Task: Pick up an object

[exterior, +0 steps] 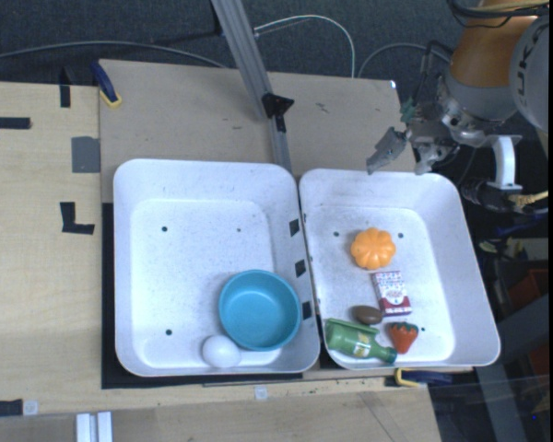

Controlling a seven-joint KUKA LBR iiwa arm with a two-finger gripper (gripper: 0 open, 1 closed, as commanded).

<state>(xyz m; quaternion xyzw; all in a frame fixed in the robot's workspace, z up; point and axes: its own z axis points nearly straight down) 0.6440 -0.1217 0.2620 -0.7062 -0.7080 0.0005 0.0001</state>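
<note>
Pumpkin: I take this as the likeliest target; it lies apart from the rest in the middle of the right bin. Nearer the front rim cluster a carton, a brown pebble, a strawberry and a green bottle. The gripper hovers over the far rim, fingers spread, holding nothing. Step in hand: approach. Next I must travel forward and descend squarely.
</note>
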